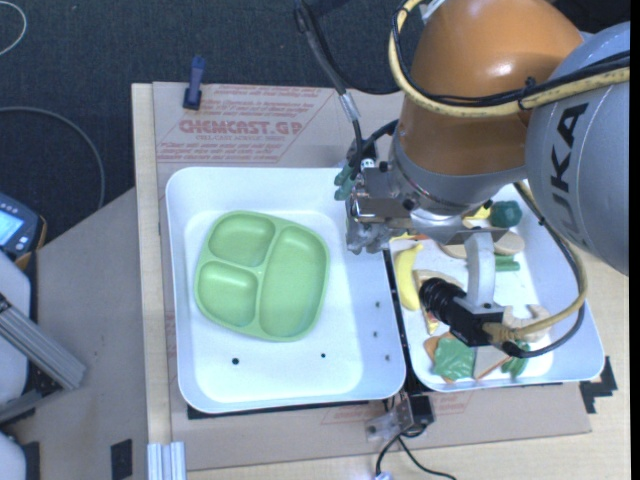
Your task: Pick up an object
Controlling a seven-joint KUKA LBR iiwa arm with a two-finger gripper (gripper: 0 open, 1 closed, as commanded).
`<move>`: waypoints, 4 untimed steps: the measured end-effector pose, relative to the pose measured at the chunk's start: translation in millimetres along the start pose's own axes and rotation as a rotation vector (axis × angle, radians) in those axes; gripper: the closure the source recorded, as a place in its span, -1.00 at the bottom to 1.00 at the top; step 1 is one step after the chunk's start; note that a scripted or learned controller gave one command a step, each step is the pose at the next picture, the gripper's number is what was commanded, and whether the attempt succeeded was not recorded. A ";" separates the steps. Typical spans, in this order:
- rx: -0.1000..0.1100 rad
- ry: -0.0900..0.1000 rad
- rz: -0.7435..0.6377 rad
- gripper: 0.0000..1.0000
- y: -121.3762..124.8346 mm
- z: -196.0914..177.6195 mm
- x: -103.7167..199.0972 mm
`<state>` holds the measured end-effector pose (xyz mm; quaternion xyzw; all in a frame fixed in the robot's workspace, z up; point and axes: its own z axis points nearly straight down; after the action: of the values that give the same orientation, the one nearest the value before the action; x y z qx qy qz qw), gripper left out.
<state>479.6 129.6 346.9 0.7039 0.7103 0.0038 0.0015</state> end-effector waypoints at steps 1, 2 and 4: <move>0.018 -0.007 0.017 1.00 -3.1 96.9 -70.1; -0.007 -0.005 0.015 1.00 0.0 -19.8 -126.7; 0.001 -0.001 0.002 1.00 -0.4 -21.0 -23.9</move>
<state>479.3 105.6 367.8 0.7045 0.7097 0.0031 0.0017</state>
